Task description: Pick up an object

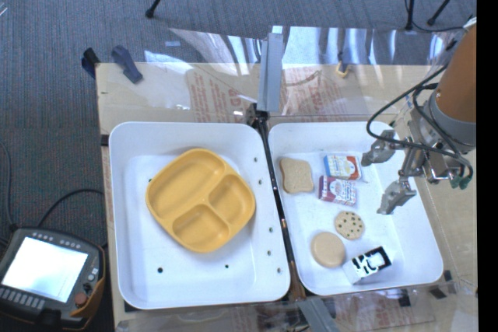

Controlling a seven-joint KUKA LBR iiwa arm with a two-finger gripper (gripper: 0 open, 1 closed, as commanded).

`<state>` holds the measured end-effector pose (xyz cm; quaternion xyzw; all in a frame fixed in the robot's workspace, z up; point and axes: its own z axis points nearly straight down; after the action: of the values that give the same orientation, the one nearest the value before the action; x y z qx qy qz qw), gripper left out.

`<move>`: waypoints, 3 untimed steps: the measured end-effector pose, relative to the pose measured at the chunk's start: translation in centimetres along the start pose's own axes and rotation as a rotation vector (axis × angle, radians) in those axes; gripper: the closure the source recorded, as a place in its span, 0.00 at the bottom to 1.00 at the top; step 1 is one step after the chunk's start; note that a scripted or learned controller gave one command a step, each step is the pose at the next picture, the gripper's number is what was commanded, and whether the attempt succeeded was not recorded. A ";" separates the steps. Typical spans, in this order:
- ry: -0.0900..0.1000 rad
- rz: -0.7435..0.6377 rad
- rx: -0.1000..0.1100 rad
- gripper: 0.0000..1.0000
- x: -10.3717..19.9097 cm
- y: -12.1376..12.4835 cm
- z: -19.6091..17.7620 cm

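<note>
The left bin [124, 167] is holding a yellow tray [201, 200]. The arm [459, 101] is hanging over the right bin [424, 245], its gripper [387, 179] spread apart and gripping nothing. Left of it, bread [296, 175], two small cartons [341, 177] with unreadable print, a cookie [349, 225], a bun [327, 249] and a black-and-white box [368, 263] are lying.

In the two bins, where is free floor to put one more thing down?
Left bin: bare strips all around the yellow tray, widest along its near edge. Right bin: bare along the far wall; crowded in the middle and near part, with bread, cartons, cookie.
</note>
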<state>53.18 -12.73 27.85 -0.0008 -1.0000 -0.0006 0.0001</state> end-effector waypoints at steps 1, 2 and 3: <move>0.006 0.456 0.001 0.00 2.8 1.1 12.2; 0.007 0.713 0.002 0.00 4.0 4.8 19.3; 0.006 0.706 0.001 1.00 3.8 4.9 18.3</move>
<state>49.34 -7.80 9.57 -0.3467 -0.9380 0.0000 0.0032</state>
